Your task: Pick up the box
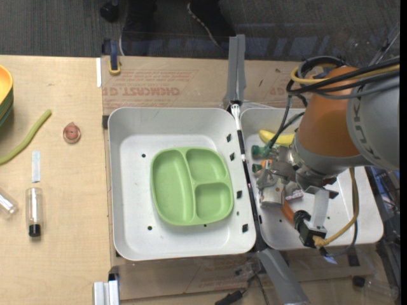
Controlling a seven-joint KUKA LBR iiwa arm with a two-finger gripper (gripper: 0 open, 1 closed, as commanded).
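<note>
The arm reaches down into the right bin [369, 218], and its orange band and wrist cover most of what lies there. My gripper [277, 178] is low over the bin's left side, among the objects. Just below it a small pale boxy object [271, 198] shows against the bin floor; it may be the box, though part of it is hidden by the gripper. I cannot tell whether the gripper touches it.
A yellow object [275, 136] and a green one [258, 150] lie at the right bin's back left. An orange piece [287, 212] lies toward the front. The left bin [127, 170] holds a green divided plate [192, 185]. Small items sit on the bench at the left.
</note>
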